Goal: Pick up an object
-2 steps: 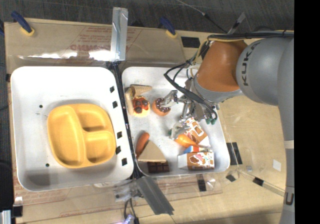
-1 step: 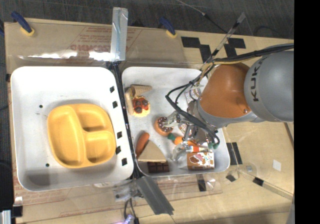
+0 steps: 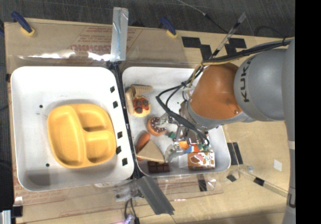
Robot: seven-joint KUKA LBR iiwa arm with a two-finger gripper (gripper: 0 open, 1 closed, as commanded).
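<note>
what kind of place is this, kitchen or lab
Most likely a robotics lab bench, not a kitchen: a KUKA arm reaches into a white bin of toy food, a yellow divided tray sits in the other bin, and clamps pin cardboard to the bench.

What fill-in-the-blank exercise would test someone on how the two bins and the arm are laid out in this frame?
1. The yellow divided tray lies in the ____ bin.
2. The band above the arm's wrist is ____.
3. The gripper is over the ____ bin.
4. The chocolate bar lies near the right bin's ____ wall.

Missing words: left; orange; right; front
</note>
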